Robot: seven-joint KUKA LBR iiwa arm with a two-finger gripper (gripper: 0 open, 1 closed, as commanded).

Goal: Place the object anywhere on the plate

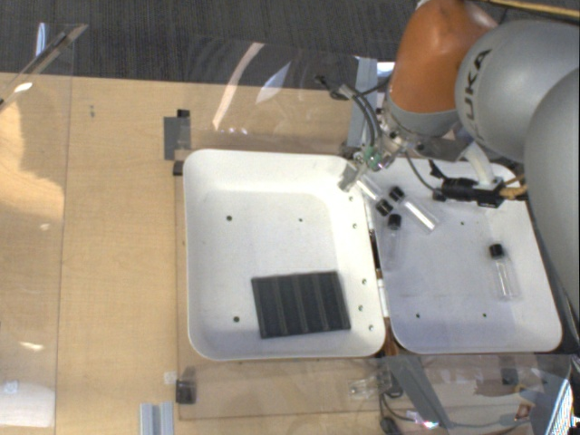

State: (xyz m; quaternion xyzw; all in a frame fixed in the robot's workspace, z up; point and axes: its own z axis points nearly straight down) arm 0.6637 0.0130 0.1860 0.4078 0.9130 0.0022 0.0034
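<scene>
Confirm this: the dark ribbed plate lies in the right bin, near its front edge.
Not quite. The camera view shows the dark ribbed plate lying in the left bin, near its front edge. The right bin holds small clear tubes with black caps instead.

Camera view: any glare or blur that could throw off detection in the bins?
Camera view: streaky glare on the clear panel above the left bin; dark ridged plate crisp, high contrast; clear tubes in the right bin faint against white; the arm looms large and soft.
</scene>
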